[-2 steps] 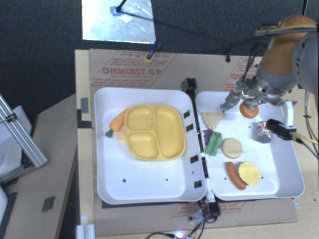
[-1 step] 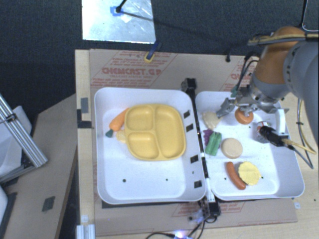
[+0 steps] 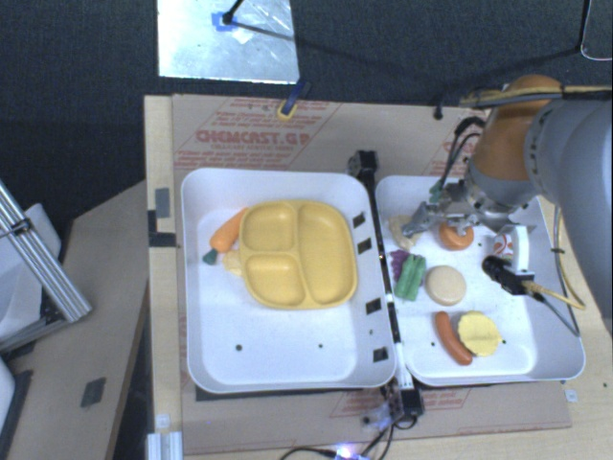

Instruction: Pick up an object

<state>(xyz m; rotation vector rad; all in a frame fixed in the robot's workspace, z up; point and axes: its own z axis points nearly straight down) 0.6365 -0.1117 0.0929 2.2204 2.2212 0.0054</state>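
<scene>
**Approach over the right bin, nothing picked yet**

I read this as the reach-in step. The arm (image 3: 551,151) fills the upper right of the frame, its orange band above the wrist, and it slants down toward the upper part of the right bin (image 3: 560,353). The left bin (image 3: 206,353) sits in the middle of the frame and bears a yellow divided tray (image 3: 292,254) with a toy carrot (image 3: 227,230) touching its left edge.

The candidates lie in the right bin: a round tan bun (image 3: 445,285) at centre, a yellow disc (image 3: 478,333) and a red sausage (image 3: 452,337) lower down, touching each other, and a green piece (image 3: 412,276) by the bin's left wall. An orange round piece (image 3: 456,237) lies right under the gripper (image 3: 433,217).

I cannot tell how the pincer stands; the metal parts blur together against the white floor. I see nothing lifted.

In my judgement the next move calls for a straight descent onto one item, likely the orange piece, with care not to catch the neighbouring pale piece (image 3: 399,232).
</scene>
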